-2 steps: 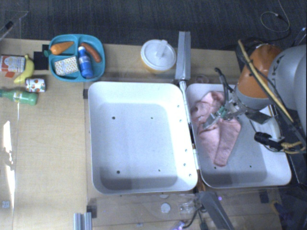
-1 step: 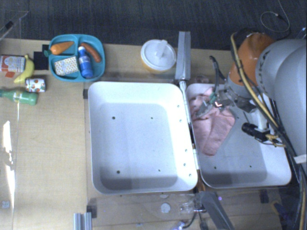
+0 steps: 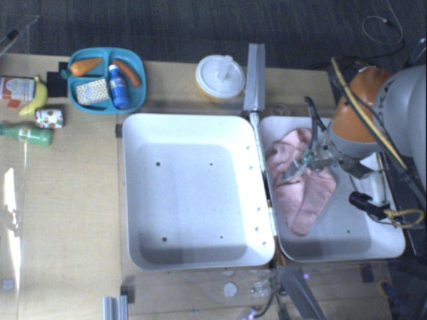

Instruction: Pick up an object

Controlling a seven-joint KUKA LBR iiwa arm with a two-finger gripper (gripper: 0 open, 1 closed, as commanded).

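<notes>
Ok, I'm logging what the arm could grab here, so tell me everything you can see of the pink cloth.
The crumpled pink cloth looks soft and fleecy. It lies in loose folds on the floor of the right white bin, against its left wall, one flap trailing toward the front. The arm's gripper is down at its middle, apparently touching the fabric.

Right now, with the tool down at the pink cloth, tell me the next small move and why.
Probably a short, straight lift. The tool sits low on the pink cloth in the right bin, and the fabric looks bunched beneath it. Whether the cloth is actually caught is unclear from this angle, so a small rise would show if it comes up.
</notes>
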